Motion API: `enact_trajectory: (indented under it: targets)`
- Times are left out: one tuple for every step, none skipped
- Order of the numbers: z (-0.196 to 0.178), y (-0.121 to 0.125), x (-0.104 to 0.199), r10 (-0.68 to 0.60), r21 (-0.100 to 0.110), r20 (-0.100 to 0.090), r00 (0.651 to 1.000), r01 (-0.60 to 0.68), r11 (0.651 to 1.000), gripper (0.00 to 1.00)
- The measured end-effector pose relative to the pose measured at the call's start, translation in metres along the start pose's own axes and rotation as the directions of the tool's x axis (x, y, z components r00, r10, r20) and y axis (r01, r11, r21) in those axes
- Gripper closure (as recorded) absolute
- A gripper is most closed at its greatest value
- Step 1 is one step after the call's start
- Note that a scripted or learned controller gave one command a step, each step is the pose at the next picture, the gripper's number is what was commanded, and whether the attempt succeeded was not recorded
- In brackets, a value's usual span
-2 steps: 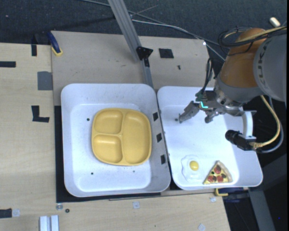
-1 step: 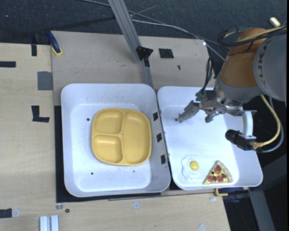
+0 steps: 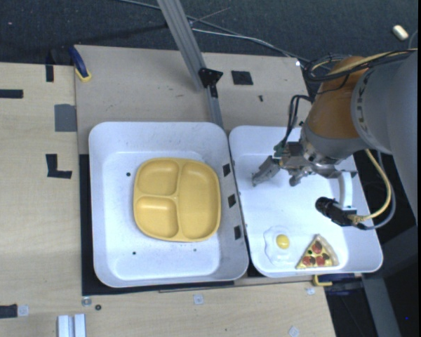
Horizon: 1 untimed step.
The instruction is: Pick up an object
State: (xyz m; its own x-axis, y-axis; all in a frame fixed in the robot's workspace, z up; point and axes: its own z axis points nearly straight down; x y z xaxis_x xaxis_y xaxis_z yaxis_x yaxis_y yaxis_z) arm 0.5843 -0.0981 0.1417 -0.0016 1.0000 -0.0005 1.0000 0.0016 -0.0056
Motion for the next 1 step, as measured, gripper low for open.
enact_trajectory:
  targets:
    - [0.0536,-0.0006,0.0008,0.0,-0.002,0.0,1.0,0.0,1.0,0.0]
